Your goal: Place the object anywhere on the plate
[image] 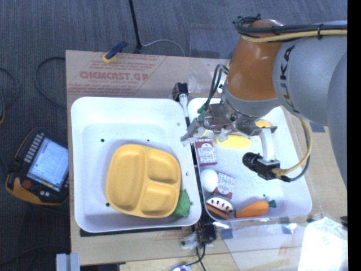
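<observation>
A yellow divided plate [144, 179] lies in the left white bin [90, 123], with a green item [183, 203] peeking out from under its right edge. My gripper [217, 130] hangs over the upper left part of the right bin [302, 191], just above a maroon carton [206, 152]. Beside and below the carton lie a white egg [209, 179], a small red-and-white box [225, 184], a burger-like toy [219, 208] and an orange carrot [252, 209]. A yellow piece [237, 141] shows partly under the wrist.
The arm's orange band and grey body [265, 66] cover the top of the right bin. A black cable fitting [259, 165] hangs over the bin's middle. A pendant [42, 165] lies on the floor at left.
</observation>
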Robot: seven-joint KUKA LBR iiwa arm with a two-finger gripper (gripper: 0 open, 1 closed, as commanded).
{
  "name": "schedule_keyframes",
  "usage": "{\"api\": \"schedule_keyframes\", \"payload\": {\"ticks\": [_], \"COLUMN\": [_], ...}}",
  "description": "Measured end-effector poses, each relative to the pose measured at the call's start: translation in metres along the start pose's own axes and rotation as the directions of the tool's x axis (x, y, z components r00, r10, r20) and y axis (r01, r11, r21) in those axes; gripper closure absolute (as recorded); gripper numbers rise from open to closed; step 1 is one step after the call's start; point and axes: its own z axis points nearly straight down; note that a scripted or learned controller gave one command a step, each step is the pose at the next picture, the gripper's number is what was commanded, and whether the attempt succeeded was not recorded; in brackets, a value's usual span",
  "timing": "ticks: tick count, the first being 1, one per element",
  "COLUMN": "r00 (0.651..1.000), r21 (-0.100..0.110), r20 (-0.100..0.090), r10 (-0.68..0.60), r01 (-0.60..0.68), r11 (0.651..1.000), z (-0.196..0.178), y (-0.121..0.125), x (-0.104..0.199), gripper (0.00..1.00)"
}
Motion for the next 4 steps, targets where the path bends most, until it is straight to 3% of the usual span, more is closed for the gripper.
{"api": "schedule_keyframes", "payload": {"ticks": [4], "r00": [1.000], "r21": [0.000], "r20": [0.000], "r10": [0.000], "r01": [0.000], "r11": [1.000], "z": [0.0000], "y": [0.0000], "x": [0.0000], "gripper": [0.00]}}
